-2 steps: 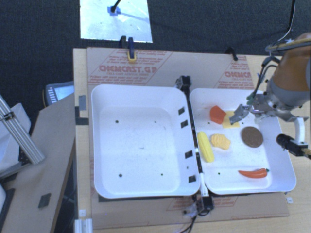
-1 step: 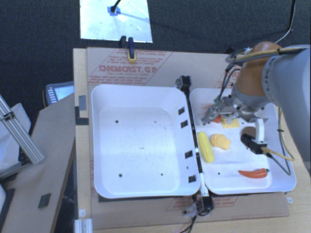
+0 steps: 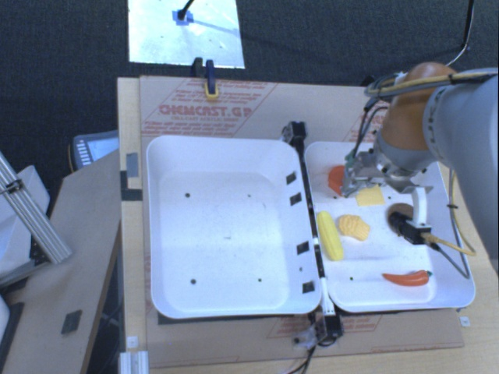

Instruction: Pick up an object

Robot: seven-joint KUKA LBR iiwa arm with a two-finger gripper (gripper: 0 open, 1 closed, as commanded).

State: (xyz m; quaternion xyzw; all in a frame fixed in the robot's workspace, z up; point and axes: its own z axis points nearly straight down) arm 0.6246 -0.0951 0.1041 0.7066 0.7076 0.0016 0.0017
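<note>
Two shallow white plastic bins — the left one [image 3: 226, 232] and the right one [image 3: 452, 287] — look smooth with a soft sheen. The yellow corn cob [image 3: 330, 235], the ridged yellow-orange lump [image 3: 354, 226] and the glossy red chilli pepper [image 3: 406, 278] look like moulded plastic. The bins sit on a matt tan cardboard sheet with red print [image 3: 207, 109]. The grey arm casing [image 3: 468, 123] looks smooth and satin, its orange band [image 3: 409, 107] glossier. Behind lies dark, rough carpet-like flooring [image 3: 62, 45] — and on it a shiny, metal-looking silver square plate [image 3: 185, 22].
</note>
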